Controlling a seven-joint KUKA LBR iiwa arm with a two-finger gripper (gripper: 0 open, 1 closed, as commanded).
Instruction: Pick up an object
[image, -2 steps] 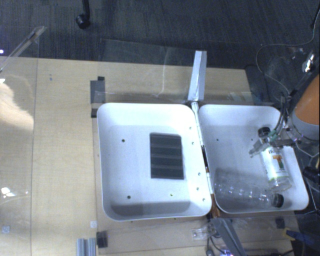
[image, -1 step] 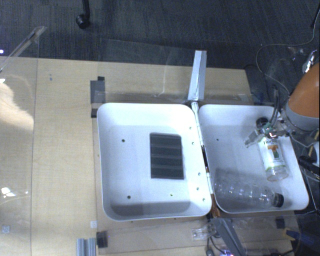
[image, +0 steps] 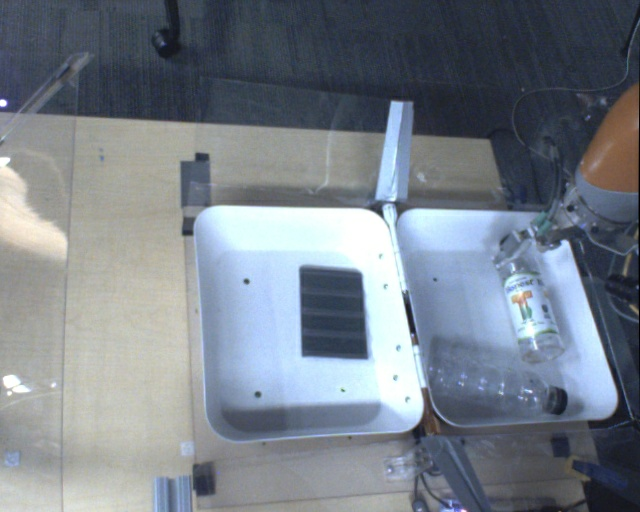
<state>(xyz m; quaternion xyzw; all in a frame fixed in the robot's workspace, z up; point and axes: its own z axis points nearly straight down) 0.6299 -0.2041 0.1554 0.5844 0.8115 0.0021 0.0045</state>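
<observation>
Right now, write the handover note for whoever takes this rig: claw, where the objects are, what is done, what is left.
Claw: at the far right corner of the right bin, right by the cap end of the labelled clear bottle. Whether it is open or shut cannot be told, and no grip on the bottle is confirmed.
Labelled clear bottle: in the right bin, along its right side, cap toward the far wall.
Second clear plastic bottle: lying on its side along the right bin's near wall, dark cap to the right.
Black ribbed block: flat in the middle of the left bin.
Done: arm is positioned at the labelled bottle.
Left: grasp and lift an object.
</observation>
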